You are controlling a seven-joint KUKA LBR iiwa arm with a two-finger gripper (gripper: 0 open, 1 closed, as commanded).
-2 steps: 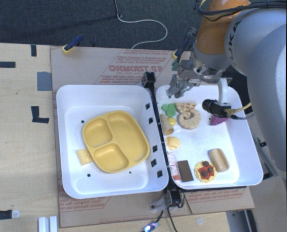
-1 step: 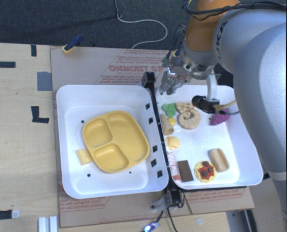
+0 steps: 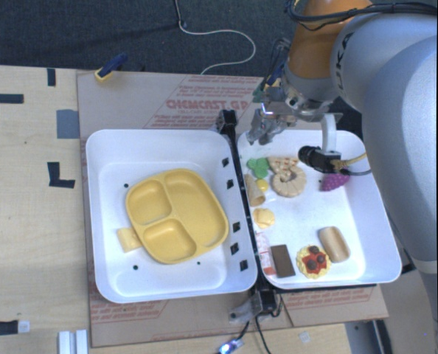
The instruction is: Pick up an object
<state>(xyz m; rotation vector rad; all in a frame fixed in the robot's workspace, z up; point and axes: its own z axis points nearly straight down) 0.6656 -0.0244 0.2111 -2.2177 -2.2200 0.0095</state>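
Arm (image 3: 396, 87) bulk sits closest to the lens and reaches in from 3 o'clock. Gripper (image 3: 265, 129) hangs over the 11 o'clock corner of the right bin (image 3: 366, 220), next to the divider. Can't tell whether the gripper is apart or together, and I see nothing held in it.

My read: pick not done, looks like the approach stage. Nearest candidate is the green piece (image 3: 258, 167), just at 6 o'clock of the gripper, lying on the bin floor beside the round biscuit (image 3: 289, 184). Purple grapes (image 3: 335, 182) sit at 3 o'clock of the biscuit. Brown bar (image 3: 282, 259), small pizza (image 3: 313, 262) and bun (image 3: 334, 243) lie near the 6 o'clock edge, well apart from the gripper.

Left bin (image 3: 101, 198) carries the yellow divided tray (image 3: 176, 212), with a yellow block (image 3: 128, 239) at its 8 o'clock.

Left to do: descend, clamp, lift.
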